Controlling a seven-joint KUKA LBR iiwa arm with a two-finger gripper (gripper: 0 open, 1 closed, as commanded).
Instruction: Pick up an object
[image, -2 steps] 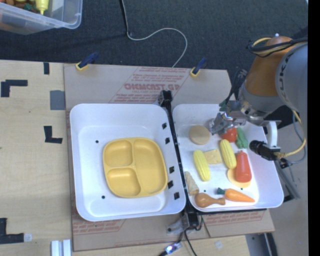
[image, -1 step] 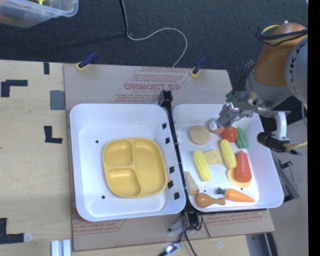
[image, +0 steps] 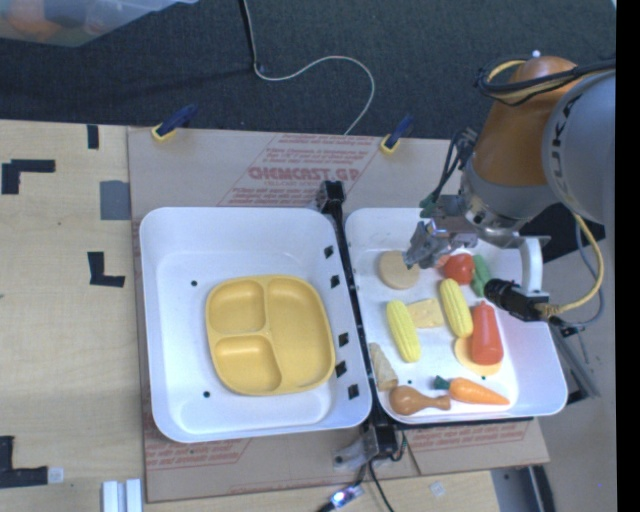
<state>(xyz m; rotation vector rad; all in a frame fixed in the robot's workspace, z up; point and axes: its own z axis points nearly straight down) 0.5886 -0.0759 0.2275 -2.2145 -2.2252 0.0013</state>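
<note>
The gripper (image: 424, 246) hangs low in the right bin (image: 535, 395), but I cannot tell how it is set or whether it has hold of anything. The round biscuit (image: 396, 270) lies just beside its tip and the tomato (image: 458, 267) on its other side, crowded enough that a grab could nudge one or slip. The cardboard (image: 290, 170) behind it carries red print, too blurred to read.

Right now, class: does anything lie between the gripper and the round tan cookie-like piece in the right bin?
Nothing visible does. The gripper hangs just right of and above the round tan piece, with bare white bin floor beside them.
</note>
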